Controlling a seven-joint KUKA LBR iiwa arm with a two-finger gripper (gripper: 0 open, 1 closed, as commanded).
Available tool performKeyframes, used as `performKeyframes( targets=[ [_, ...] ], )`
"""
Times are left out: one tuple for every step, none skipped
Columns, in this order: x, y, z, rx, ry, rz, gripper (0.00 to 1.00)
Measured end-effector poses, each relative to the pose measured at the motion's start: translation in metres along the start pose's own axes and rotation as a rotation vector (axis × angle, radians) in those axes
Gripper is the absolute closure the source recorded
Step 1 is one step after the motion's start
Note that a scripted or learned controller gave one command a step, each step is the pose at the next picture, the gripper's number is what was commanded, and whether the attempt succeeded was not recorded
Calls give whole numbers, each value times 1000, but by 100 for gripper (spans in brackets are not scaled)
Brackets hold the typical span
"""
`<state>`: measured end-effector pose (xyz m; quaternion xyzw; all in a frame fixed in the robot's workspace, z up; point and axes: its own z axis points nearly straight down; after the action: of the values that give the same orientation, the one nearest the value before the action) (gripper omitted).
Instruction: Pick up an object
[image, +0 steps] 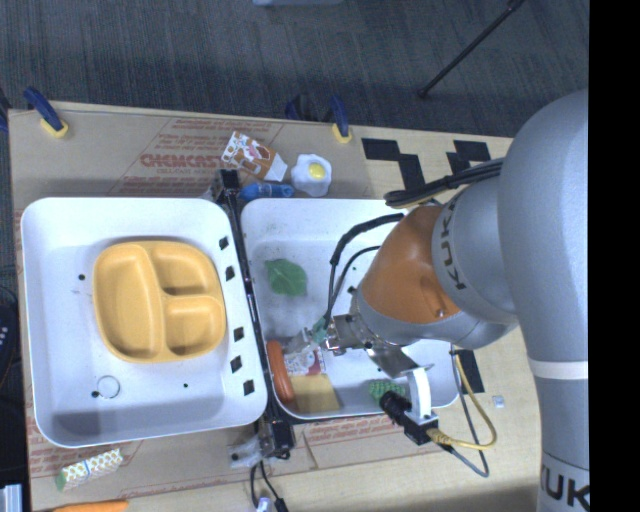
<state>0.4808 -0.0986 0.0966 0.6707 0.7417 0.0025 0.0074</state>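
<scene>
The right bin (300, 215) holds a green leaf-shaped piece (285, 277) near its middle. At its front left lie an orange-red sausage (277, 370), a crinkled clear packet (301, 358) and a tan-yellow block (313, 395). A small green item (383, 390) peeks out under the arm at the front. My gripper (322, 338) is low in this bin, just right of the packet and above the block, mostly covered by the orange wrist band (405, 280).
The left bin (40, 300) carries a yellow divided plate (160, 298). Behind the bins lie a snack packet (246, 153), a blue item (266, 190) and a toy fried egg (312, 173). A wrapped candy (90, 467) sits at the bench's front left.
</scene>
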Motion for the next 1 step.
performKeyframes(
  targets=[
    [0,0,0,0,0,0,0]
  ],
)
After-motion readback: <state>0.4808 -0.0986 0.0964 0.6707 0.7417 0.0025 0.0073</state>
